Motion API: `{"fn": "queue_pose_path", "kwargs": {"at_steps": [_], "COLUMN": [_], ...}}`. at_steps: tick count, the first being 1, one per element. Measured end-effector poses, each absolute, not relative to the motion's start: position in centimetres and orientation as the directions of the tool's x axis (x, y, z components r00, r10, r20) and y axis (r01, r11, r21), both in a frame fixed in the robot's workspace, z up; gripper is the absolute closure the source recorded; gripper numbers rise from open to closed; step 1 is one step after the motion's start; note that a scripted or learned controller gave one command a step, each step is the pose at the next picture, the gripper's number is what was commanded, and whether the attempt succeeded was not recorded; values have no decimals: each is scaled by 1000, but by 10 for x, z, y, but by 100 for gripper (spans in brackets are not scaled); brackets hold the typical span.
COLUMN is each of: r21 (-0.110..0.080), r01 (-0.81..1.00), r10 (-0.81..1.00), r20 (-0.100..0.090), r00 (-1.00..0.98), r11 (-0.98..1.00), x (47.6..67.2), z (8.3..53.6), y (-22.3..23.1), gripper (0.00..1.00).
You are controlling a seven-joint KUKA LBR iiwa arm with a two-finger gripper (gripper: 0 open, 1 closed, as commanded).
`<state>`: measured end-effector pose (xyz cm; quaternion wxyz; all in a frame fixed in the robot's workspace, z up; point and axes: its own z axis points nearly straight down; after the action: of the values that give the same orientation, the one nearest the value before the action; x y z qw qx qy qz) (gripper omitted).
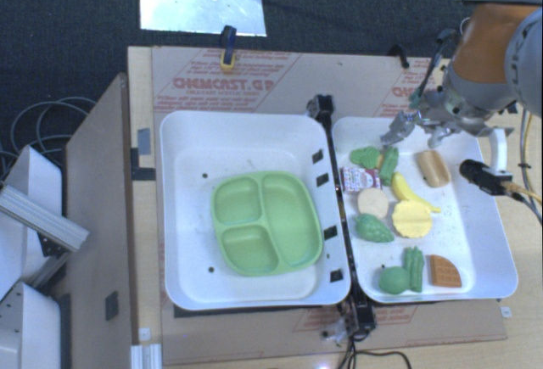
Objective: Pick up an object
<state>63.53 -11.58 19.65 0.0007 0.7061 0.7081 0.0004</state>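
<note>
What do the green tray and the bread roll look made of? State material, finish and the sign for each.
Green tray: likely moulded plastic, smooth with a slight sheen; one even pale green, rounded ridges between its three compartments.
Bread roll: probably toy plastic or foam, matte; flat tan colour with a paler stripe, though too small to be sure.

A robotics lab: bench (254, 70) with white bins (182, 189), loose cables (42, 117), dark carpet (59, 11).

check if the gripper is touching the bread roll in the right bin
Apart. The camera view shows bare white bin floor between the gripper and the bread roll, which lies below it.
</note>
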Motion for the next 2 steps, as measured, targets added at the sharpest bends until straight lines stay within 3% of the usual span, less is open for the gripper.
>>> {"fn": "queue_pose_path", "kwargs": {"at_steps": [1, 2], "r21": [5, 15], "r01": [1000, 1000], "r10": [1000, 1000], "r20": [3, 0], "r00": [1, -2], "r11": [-1, 2], "x": [599, 604], "z": [82, 101], "y": [-100, -101], "gripper": [0, 100]}}
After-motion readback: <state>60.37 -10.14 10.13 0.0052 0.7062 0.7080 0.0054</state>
